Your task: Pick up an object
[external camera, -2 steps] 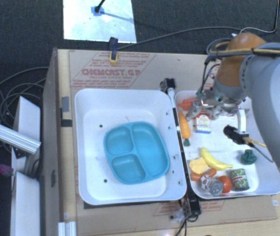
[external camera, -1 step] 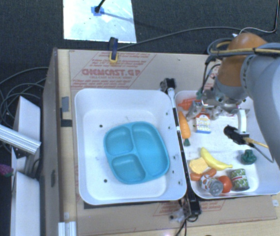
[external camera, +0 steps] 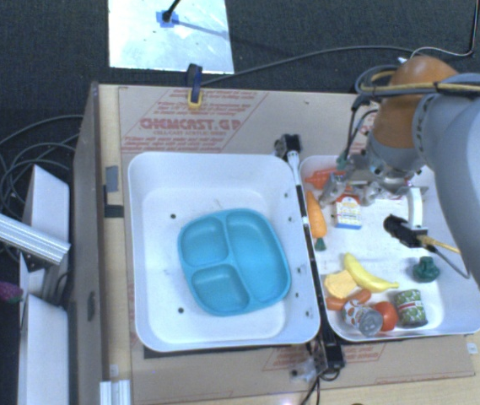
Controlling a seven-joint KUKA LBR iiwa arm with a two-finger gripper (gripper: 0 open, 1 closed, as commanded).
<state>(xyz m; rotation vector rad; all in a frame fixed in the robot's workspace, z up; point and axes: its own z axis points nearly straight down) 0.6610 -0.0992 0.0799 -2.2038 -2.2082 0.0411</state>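
The left bin point(external camera: 164, 201) has bare floor all round the blue plate point(external camera: 234, 260), widest along its far side. The right bin point(external camera: 457, 298) is crowded: a carrot point(external camera: 315, 213) lies along the dividing wall, a carton point(external camera: 347, 213) just beside it, and a banana point(external camera: 366, 274), cans point(external camera: 407, 306) and a tomato point(external camera: 385, 315) pack the near edge.

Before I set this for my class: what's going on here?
A robot arm reaches in from the right, its gripper low over the far end of the right bin, just above a small carton beside a carrot. Nothing is visibly lifted yet. A banana lies nearer the camera. The left bin holds a blue divided plate.
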